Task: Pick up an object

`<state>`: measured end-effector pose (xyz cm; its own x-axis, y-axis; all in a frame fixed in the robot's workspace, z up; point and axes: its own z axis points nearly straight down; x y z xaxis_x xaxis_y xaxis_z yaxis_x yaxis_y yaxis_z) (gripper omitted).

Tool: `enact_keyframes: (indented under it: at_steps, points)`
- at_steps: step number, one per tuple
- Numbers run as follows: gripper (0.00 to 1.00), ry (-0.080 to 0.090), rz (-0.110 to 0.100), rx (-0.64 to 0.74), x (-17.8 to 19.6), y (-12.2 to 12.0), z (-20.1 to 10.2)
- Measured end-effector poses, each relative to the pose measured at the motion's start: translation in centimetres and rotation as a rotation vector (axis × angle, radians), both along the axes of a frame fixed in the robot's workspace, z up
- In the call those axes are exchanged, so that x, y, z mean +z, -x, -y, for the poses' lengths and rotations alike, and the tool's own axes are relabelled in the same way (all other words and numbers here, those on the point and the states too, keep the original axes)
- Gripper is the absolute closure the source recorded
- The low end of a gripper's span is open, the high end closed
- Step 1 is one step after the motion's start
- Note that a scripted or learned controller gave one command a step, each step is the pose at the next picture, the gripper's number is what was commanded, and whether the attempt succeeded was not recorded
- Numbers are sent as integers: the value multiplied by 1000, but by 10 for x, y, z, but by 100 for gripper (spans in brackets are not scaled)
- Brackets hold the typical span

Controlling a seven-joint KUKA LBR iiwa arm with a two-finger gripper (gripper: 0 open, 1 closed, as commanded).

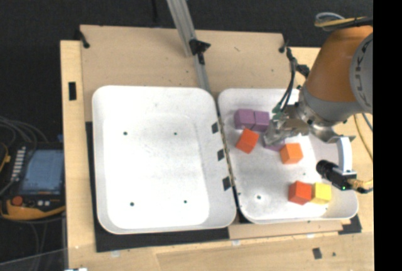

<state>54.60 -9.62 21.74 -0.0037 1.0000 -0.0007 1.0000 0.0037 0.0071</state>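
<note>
Right bin [251, 103] holds blocks, claw [274, 136] beside purple block [251, 118].

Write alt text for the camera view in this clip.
The arm's gripper is low in the right bin, among purple blocks, two orange blocks and, nearer the front, an orange-red block beside a yellow one. The left bin adjoins it.

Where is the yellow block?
The yellow block sits in the right bin, near its front right corner, touching a red-orange block on its left.
</note>
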Motion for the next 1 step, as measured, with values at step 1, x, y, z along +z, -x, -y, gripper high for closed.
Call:
enact_keyframes:
  at_steps: [1]
  points:
    - [100, 0, 0, 1, 46, -2, 1]
